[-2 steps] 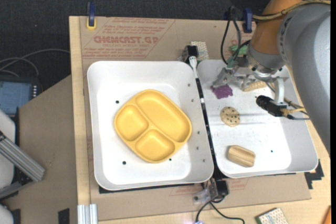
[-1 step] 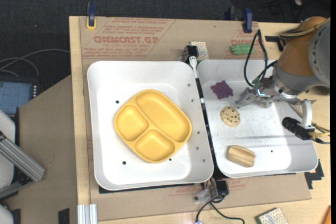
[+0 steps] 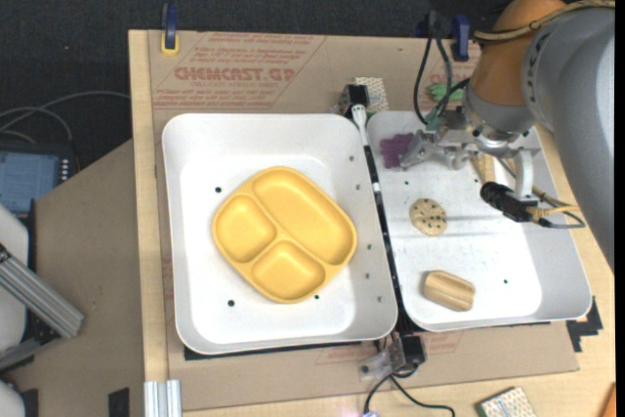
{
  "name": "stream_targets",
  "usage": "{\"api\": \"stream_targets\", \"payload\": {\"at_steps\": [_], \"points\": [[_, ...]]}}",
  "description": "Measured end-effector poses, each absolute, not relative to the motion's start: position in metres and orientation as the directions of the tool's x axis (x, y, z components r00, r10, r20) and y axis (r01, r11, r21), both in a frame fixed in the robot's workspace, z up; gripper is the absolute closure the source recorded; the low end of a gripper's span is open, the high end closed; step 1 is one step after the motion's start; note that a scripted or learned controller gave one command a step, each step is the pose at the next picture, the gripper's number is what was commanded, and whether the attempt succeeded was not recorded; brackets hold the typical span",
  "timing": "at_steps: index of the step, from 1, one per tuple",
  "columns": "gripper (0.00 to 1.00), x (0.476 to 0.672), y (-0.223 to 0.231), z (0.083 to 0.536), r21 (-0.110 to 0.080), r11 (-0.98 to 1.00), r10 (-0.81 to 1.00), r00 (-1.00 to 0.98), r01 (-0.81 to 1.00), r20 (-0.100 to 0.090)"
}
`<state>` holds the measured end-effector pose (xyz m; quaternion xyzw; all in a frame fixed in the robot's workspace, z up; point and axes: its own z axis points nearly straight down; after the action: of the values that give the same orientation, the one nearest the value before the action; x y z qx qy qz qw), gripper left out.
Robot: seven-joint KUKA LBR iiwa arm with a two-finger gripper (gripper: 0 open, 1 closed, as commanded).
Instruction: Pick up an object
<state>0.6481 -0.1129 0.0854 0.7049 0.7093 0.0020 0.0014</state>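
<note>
The right bin [image 3: 547,293] holds three objects. A small purple object [image 3: 395,149] lies at its far left corner. A round speckled cookie [image 3: 428,216] sits near the middle, and a tan bread-like block [image 3: 448,289] lies toward the front. My gripper [image 3: 418,151] is low over the far end of this bin, pointing left, its tip right beside the purple object. Whether it touches the purple object is unclear. The grey arm with its orange band [image 3: 513,63] hangs above it on the right.
The left bin [image 3: 186,210] holds a yellow three-compartment plate [image 3: 283,231]. A black ridge [image 3: 376,200] divides the two bins. Cables and a black piece [image 3: 508,200] hang below the wrist over the right bin. Clamps stand along the bench's far edge.
</note>
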Motion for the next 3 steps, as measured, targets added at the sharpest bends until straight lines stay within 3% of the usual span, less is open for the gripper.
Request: {"api": "stream_targets", "payload": {"at_steps": [1, 2, 3], "points": [[0.00, 0.563, -0.123, 0.084, -0.007, -0.004, 1.000, 0.004, 1.000, 0.001], [0.00, 0.591, -0.093, 0.085, 0.003, 0.003, 1.000, -0.003, 1.000, -0.001], [0.00, 0.650, -0.099, 0.086, 0.006, 0.003, 1.000, -0.003, 1.000, -0.002]]}}
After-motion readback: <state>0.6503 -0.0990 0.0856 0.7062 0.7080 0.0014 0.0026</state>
